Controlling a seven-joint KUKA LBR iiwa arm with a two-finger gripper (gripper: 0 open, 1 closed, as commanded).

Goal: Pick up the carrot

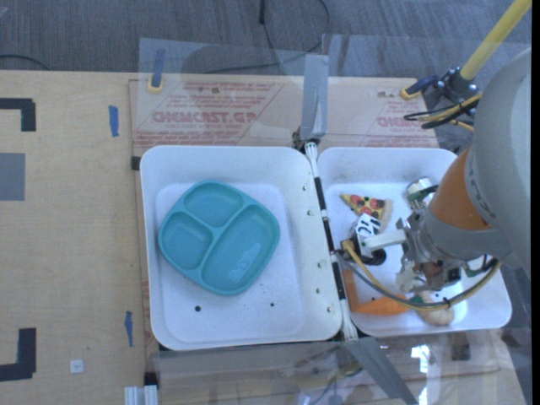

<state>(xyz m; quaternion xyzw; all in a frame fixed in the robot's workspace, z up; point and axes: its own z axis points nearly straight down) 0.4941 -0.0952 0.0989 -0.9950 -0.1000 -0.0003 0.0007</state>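
Lying in the right bin [481, 315]: carrot [381, 307], pizza slice [368, 203]; teal plate [219, 237] left; pincer [419, 278] state unclear.

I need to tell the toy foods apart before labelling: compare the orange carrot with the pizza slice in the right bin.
The long orange carrot is a plain, slim tapered stick; the triangular toy pizza slice is a flat wedge, yellow with dark and red spots. The carrot lies along the near edge of the right white bin, beside the gripper; the pizza slice lies farther back. Both rest flat in that bin.

Grey carpet floor [211, 7] behind wooden bench [67, 226].
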